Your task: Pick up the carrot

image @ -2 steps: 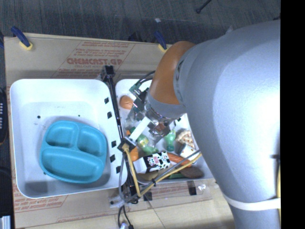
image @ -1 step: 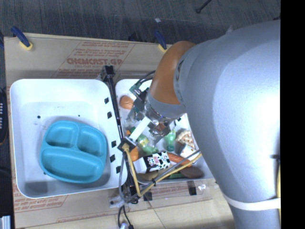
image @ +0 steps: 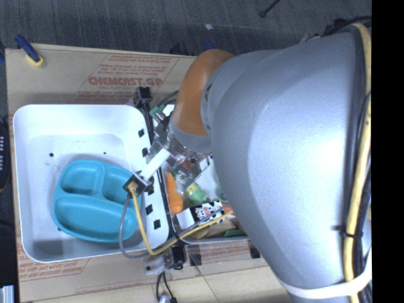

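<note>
Hovering gripper (image: 187,169) above carrot (image: 174,194)

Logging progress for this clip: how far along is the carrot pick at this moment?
Done: the arm has reached in over the right bin, where the carrot lies. In hand: the end effector sits low just above the carrot, though the arm's bulk hides whether it grips anything. Left: the carrot looks down in the bin beside other items, so a confirmed grasp and lift remain. The blue tray in the left bin is untouched.
</note>
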### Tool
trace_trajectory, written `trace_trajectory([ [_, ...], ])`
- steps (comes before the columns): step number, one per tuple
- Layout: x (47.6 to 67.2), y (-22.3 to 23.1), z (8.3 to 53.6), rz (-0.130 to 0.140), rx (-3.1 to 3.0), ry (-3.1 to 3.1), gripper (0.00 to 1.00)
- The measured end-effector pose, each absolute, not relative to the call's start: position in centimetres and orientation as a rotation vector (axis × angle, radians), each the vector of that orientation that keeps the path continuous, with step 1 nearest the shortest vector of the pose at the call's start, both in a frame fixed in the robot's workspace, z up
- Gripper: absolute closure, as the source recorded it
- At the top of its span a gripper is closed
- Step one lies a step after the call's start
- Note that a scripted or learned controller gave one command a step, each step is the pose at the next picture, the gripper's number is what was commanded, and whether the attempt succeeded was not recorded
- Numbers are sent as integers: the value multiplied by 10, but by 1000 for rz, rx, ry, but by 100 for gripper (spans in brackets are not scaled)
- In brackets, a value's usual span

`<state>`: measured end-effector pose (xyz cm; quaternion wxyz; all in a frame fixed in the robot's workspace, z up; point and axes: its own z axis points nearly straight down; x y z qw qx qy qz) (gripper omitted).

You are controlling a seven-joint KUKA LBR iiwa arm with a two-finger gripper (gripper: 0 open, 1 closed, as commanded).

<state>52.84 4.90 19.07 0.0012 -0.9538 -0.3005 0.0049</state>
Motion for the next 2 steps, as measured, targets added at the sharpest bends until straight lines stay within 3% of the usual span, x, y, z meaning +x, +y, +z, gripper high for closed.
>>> trace_trajectory([
  [1,528,127,106,-17,-3015,-887,0],
  [2,601,107,186,6,-3076,-626,0],
])
